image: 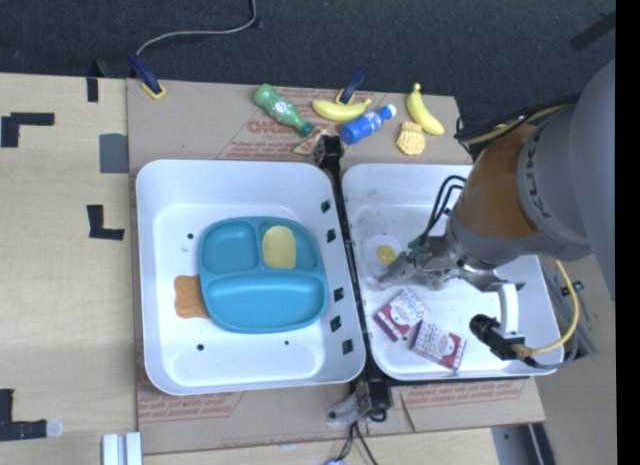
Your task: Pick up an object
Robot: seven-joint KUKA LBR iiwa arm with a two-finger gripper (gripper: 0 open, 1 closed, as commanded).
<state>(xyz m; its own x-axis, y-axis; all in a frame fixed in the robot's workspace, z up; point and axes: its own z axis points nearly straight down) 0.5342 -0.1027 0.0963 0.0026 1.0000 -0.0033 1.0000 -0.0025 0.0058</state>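
Grey, with an orange band above its wrist, the robot arm [540, 193] is seen closest to the lens, reaching in over the right-hand bin [380, 188] from the bench's right edge. Its pincer [405, 265] is lowered near that bin's left wall, just beside a small yellow round object [386, 252]. Whether the pincer is spread or pressed together cannot be told, and nothing is seen held in it.

2 red-and-white packets [420, 330] are lying toward the front of the right bin, just beyond the pincer, apart from it. In the left-hand bin [160, 193] a blue divided tray [262, 291] is placed, with a pale yellow piece [279, 247] in 1 compartment and an orange piece [188, 297] tucked at its left side.

Along the bench's far edge, outside both bins, are set a green bottle [281, 109], 2 bananas [341, 109], a blue bottle [366, 124] and a small yellow corn-like toy [409, 138].

The task is judged to be in its early part: the reach down has been made, while the grasp and lift are not yet shown as done.
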